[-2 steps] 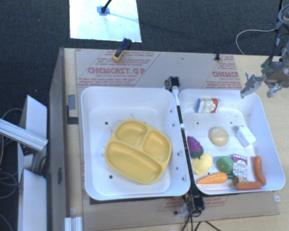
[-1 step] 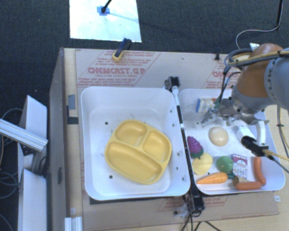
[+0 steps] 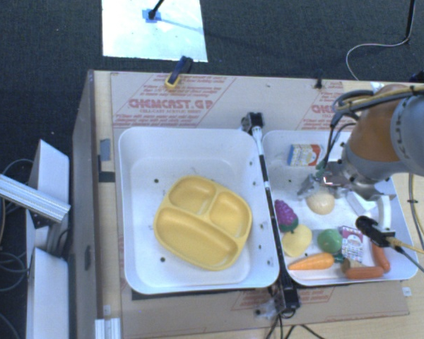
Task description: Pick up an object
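Note:
My gripper (image 3: 324, 184) hangs low in the right bin (image 3: 407, 268), under the grey arm with its orange band (image 3: 371, 136). It sits right over the back edge of a cream round object (image 3: 321, 204); I cannot tell whether it touches it. Around it lie a small carton (image 3: 304, 154) at the back, purple grapes (image 3: 286, 215), a pale yellow piece (image 3: 297, 240), a green ball (image 3: 330, 240), a carrot (image 3: 311, 262) and a red-and-white packet (image 3: 352, 244).
The left bin (image 3: 138, 154) holds a yellow divided plate (image 3: 203, 221). A black-tipped part (image 3: 373, 230) juts from the arm over the right bin's front. More orange-red pieces (image 3: 367, 270) lie along that bin's front wall.

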`<state>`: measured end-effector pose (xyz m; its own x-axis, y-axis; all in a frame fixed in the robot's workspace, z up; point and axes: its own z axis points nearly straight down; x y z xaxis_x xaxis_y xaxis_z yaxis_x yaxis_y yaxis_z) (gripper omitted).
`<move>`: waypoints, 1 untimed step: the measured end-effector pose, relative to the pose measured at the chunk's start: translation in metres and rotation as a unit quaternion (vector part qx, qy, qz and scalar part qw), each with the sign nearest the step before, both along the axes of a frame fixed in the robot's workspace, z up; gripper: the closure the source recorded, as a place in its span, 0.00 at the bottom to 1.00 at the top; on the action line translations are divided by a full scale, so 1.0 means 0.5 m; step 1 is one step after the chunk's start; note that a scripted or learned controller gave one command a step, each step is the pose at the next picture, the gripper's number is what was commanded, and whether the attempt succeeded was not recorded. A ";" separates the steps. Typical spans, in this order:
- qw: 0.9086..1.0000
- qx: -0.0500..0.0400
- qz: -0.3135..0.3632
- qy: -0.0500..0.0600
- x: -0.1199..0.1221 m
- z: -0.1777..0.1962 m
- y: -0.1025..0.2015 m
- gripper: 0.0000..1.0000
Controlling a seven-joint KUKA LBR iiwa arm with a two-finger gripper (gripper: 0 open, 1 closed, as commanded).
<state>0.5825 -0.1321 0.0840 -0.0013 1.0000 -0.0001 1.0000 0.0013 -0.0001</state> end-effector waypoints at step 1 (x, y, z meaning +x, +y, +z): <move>1.000 0.000 0.002 -0.002 0.110 0.002 0.082 0.00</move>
<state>0.6377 -0.0910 0.0851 -0.0051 1.0000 0.0009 1.0000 0.0051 0.0039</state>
